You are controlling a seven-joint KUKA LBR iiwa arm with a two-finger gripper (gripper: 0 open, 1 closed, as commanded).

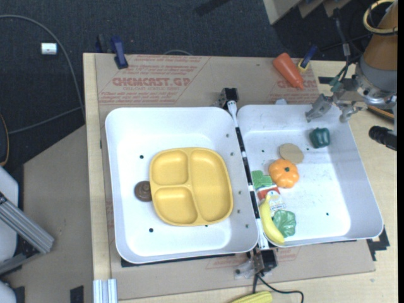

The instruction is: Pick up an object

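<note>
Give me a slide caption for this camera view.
Gripper poised over the right bin of toy food; yellow tray in the left.

Robotics lab; bench [158, 74] carries two white bins [126, 131]; robot arm [379, 62] at two o'clock; loose cable [38, 27] at ten o'clock.

2 white bins [120, 137]; 1 yellow tray [189, 186]; 1 brown disc [143, 190]; 1 pumpkin [284, 173]; 1 banana [271, 223]; 1 tan disc [291, 152]; 1 dk-green obj. [319, 137].

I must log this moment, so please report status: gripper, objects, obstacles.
Gripper open, holding nothing, above right white bin's far edge. Small dark green object nearest, lying just below. Nothing between them.
</note>
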